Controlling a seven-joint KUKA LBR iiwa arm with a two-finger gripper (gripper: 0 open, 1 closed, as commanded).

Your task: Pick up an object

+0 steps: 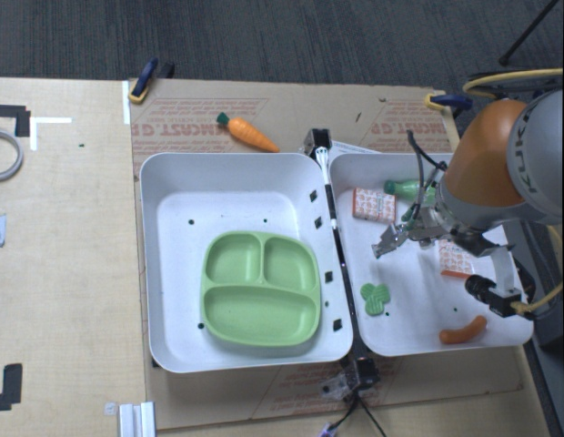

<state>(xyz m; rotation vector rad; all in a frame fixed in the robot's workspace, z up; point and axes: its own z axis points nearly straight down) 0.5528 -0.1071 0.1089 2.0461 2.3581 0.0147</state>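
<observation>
In the right bin (405,335) lie a red and white box (373,205), a green bottle (405,188), a small green leafy toy (376,299), an orange-brown sausage (463,331) and a red and white packet (455,260). My gripper (389,240) hangs over the middle of this bin, pointing left. It is just below the box and above the green toy. Its fingers look open, with nothing between them. The arm covers part of the bottle and of the packet.
The left bin (164,271) holds a green divided plate (261,288). A toy carrot (248,133) lies on the cardboard behind the bins. A black clip (317,140) sits at the bins' shared far corner. A blue clamp (144,80) grips the cardboard's far left edge.
</observation>
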